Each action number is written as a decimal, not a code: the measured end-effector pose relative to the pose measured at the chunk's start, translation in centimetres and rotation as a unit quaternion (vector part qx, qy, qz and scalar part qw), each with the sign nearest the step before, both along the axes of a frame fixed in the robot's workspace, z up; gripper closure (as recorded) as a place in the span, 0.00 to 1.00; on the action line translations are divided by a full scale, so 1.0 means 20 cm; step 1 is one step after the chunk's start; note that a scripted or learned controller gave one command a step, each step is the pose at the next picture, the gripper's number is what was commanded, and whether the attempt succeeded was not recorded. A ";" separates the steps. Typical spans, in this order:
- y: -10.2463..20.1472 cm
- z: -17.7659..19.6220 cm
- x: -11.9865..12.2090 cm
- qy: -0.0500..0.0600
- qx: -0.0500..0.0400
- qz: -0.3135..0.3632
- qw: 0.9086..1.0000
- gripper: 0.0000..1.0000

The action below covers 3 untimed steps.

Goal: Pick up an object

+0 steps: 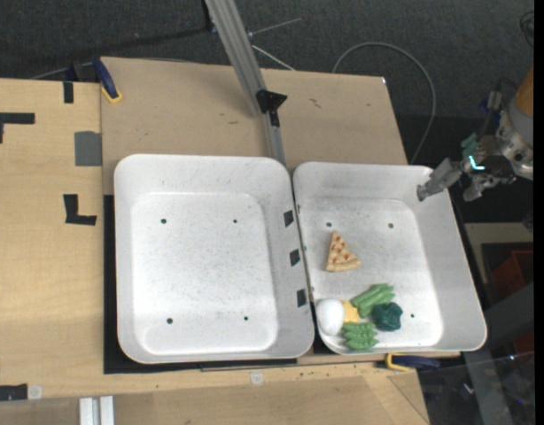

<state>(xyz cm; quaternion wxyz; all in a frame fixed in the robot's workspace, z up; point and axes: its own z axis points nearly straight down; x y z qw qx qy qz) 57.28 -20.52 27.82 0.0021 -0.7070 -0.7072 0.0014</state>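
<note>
At the right bin's (pixel 449 264) far right corner: end effector (pixel 445 180) over the rim, nothing seen in it; finger state unclear, cannot tell. Well below-left of it, pizza slice toy (pixel 340 253). Farther down, white egg (pixel 330 313), green vegetables (pixel 376 309) clustered, touching.

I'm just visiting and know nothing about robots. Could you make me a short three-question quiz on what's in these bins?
1. True or false: the pizza slice toy lies in the right bin.
2. Where does the white egg sit? A) left bin B) right bin's near left corner C) on the bench
3. Fill in: the gripper hovers over the right bin's far ____ corner.

Key: 1 true; 2 B; 3 right.
</note>
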 end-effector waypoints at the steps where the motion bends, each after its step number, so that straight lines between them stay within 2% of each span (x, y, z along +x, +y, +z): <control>1: 0.00 0.01 0.00 -0.002 -0.001 0.001 1.000 0.00; 2: 0.01 -0.31 -0.01 0.001 0.000 0.000 1.000 0.00; 3: 0.05 -0.55 -0.01 0.001 0.000 0.001 1.000 0.00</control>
